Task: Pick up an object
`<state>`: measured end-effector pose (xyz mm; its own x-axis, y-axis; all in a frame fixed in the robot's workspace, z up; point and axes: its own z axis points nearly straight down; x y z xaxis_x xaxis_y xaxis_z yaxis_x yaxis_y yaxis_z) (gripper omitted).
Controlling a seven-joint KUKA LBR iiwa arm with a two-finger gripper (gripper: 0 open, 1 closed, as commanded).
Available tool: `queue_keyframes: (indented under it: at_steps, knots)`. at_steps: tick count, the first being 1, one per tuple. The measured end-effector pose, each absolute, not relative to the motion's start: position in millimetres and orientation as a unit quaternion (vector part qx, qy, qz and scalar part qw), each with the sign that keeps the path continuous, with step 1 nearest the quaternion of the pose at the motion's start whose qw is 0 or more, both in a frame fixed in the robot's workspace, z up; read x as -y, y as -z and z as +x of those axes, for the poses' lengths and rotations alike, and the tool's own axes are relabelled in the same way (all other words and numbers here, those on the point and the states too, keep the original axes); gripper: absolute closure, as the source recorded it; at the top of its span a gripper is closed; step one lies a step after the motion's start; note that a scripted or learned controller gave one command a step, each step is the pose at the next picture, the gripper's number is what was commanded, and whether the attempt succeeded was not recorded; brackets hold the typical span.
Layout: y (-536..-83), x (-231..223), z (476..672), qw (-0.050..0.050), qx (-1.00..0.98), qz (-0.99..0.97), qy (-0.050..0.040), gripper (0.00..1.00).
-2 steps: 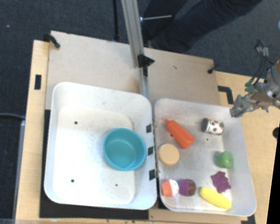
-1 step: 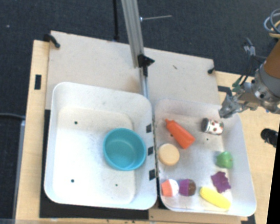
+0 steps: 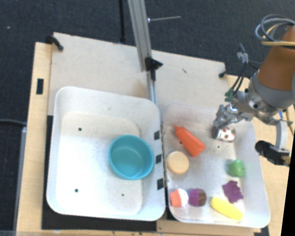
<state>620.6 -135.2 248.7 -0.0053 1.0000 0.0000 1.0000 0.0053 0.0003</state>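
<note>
- The bench carries two shallow white bins side by side; the left bin holds a blue bowl sitting upright near its right wall.
- The right bin holds the loose pieces, so it is the natural place for a pick: an orange carrot-like piece lying at a slant, a round tan piece just below it, a green piece, a purple piece, a yellow piece, and a dark purple piece touching a white and red piece along the bin's front edge.
- The arm reaches in from the right and leans over the bin's far right corner, wrist pointing down.
- The claw sits low over a small white object with red marks, which lies on the bin floor near the far wall, well apart from the other pieces; that isolation probably makes it an easy target.
- Whether the claw is spread or pressed together I cannot tell, since its lower end merges with the small object from this angle.
- My judgement: the descent toward a grasp is in hand, and nothing looks lifted yet.
</note>
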Motion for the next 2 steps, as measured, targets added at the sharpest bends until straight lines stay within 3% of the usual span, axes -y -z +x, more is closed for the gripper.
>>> queue_keyframes:
  at_steps: [2]
  knots:
    - [-265.5,40.0,578.6,0.000,-0.710,0.705,-0.0011,1.00]
